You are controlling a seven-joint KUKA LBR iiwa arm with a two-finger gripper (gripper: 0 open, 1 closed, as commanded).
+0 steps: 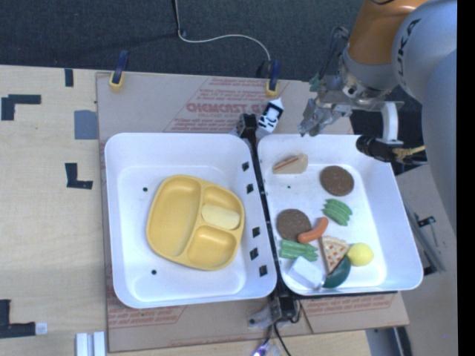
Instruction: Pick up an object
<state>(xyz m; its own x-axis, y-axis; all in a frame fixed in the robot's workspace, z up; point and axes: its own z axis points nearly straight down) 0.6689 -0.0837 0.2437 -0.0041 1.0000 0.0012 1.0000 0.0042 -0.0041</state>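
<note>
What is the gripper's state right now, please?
Gripper: it cannot be told whether open or closed; it hangs over the far rim of the right bin, with nothing visibly held.

You are looking from one fixed camera mounted above the bench (pixel 44 199), tilted so the far edge sits at top of frame. Taking the black divider (pixel 256 206) between the bins as reference: left bin (pixel 122 199) lies fully in frame to its left, right bin (pixel 386 199) fully to its right. Range is moderate (both bins fit whole, with bench margin around). The arm (pixel 415 43) enters right of the divider, at the upper corner.
</note>
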